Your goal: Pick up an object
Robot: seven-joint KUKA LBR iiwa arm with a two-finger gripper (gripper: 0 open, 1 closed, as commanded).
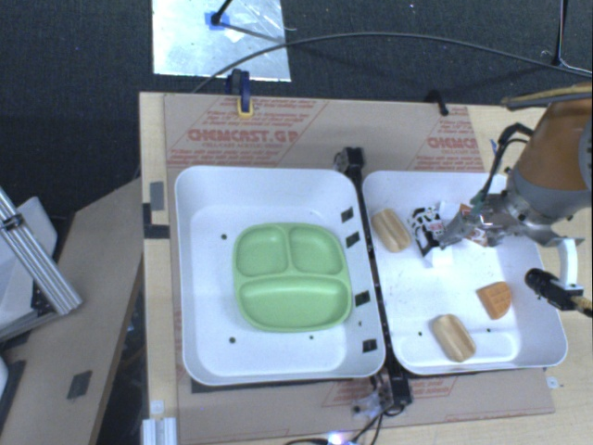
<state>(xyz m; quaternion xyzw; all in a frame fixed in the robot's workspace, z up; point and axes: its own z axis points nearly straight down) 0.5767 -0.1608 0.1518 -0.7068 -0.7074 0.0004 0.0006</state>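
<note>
Tool poised beside black-and-white toy in right bin; grip state cannot be told; approach step, closing next.

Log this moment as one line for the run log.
arm: reaching into right bin | pincer: at black-and-white toy, grasp unclear | also there: two bread rolls, orange piece | left bin: green divided plate

A single fixed camera looks down from above at a slant, far enough back to take in the whole tan wooden bench with dark carpet beyond its far edge. Both shallow white plastic bins, left and right, sit side by side mid-frame. The grey, orange-banded arm enters from the right edge.
</note>
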